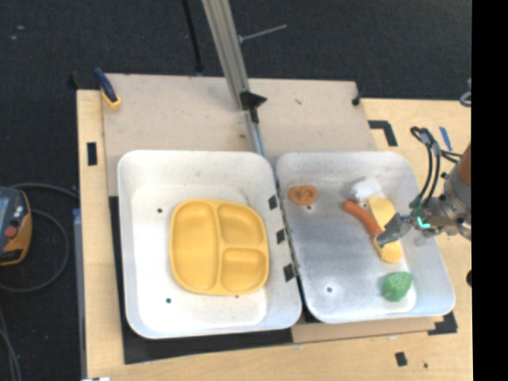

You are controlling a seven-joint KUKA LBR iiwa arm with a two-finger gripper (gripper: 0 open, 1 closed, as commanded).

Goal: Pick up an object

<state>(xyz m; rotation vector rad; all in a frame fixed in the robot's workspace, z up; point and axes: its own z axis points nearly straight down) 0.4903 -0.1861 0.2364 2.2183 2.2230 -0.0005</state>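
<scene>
The right bin [333, 292] holds several small items. A brown pretzel-shaped piece [302, 194] lies near its left wall, and a white lump [365, 188] sits toward the back. An orange sausage-like piece [361, 215] lies beside a yellow block [382, 210], with a green lump [397, 286] near the front right. My gripper [392, 234] reaches in from the right, low over the yellow block, and covers its middle. A yellow part [390, 252] shows just below the gripper. Whether anything is held is not visible.
The left bin [143, 181] holds a yellow three-compartment plate [220, 246]. A grey metal post [230, 50] rises behind the bins. Cables [429, 161] hang by the arm at the right bin's right edge.
</scene>
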